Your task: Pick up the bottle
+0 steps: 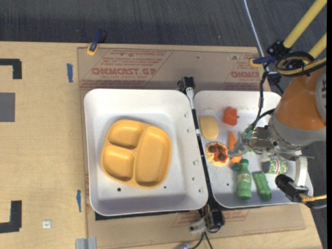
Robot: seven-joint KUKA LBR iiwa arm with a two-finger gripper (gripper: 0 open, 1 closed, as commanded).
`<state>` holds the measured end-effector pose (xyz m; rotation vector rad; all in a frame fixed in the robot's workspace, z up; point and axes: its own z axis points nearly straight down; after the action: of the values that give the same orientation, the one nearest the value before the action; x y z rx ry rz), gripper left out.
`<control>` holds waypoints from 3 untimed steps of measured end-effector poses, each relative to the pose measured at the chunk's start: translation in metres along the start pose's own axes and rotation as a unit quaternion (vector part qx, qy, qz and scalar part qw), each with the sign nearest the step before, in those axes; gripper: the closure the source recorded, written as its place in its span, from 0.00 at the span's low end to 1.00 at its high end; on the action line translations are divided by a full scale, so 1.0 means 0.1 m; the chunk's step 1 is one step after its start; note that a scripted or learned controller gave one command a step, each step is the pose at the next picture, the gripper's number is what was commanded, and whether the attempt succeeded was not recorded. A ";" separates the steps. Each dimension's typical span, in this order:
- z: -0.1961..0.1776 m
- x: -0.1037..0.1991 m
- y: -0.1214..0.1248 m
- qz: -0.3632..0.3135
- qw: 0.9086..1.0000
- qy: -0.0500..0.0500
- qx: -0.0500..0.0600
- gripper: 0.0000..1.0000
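Note:
The bottle [243, 180] is green with an orange cap. It lies near the front of the right bin [270, 98], with its cap pointing to the back. My gripper [245, 143] hangs over the middle of that bin, just behind the bottle's cap and a little above it. The bottle rests on the bin floor, apart from the gripper. The grey arm with its orange band [301, 110] covers the bin's right side.
A green pickle-like piece [262, 185] lies right beside the bottle. A small labelled can [278, 166] sits under the wrist. A pizza slice [217, 153], a carrot [232, 138], a pale bun [209, 127] and an orange pepper [230, 115] fill the bin's left half. The left bin [98, 108] holds a yellow divided tray [137, 152].

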<state>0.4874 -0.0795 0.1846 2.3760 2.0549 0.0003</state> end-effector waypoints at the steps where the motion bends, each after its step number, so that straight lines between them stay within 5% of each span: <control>1: 0.39 -0.42 -0.02 -0.058 0.998 0.000 0.001 0.00; 2: 0.98 -0.28 -0.04 -0.127 0.992 0.000 -0.001 0.00; 3: 0.98 -0.19 -0.03 0.025 1.000 -0.001 -0.004 0.00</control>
<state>0.4815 -0.0981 0.0865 2.4219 1.9892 0.0073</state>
